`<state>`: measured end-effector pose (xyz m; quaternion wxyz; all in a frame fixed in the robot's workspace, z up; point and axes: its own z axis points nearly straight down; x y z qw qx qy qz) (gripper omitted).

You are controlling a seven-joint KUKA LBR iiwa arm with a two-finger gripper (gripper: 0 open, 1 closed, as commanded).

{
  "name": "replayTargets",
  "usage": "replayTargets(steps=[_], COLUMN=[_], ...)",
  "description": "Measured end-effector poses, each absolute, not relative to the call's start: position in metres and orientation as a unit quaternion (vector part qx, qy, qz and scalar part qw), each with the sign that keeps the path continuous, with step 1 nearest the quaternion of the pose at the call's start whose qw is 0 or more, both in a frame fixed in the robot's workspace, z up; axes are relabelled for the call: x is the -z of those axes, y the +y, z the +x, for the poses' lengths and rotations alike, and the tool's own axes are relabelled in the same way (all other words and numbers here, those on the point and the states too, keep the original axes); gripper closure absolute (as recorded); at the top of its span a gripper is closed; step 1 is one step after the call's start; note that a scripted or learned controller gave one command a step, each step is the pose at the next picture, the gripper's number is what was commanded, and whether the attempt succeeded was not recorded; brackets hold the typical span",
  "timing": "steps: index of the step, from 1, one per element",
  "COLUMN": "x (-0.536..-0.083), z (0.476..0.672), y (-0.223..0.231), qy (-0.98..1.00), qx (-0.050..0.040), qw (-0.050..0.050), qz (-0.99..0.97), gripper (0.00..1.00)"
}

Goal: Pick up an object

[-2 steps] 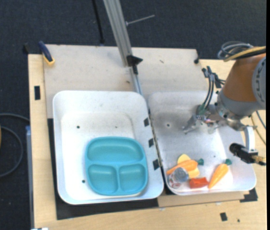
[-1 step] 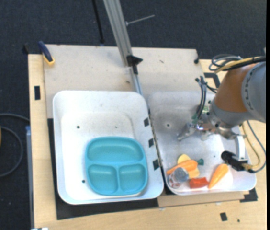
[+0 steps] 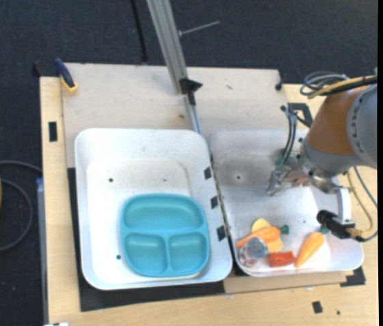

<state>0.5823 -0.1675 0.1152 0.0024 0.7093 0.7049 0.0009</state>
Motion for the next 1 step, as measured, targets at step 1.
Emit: replayTargets(steps=[1], x=[-0.1648], z=[0.5909], y=[-0.1753], qy=[0.706], qx=[-0.0014], qw=[0.003], qz=[0.708], gripper=[1.0])
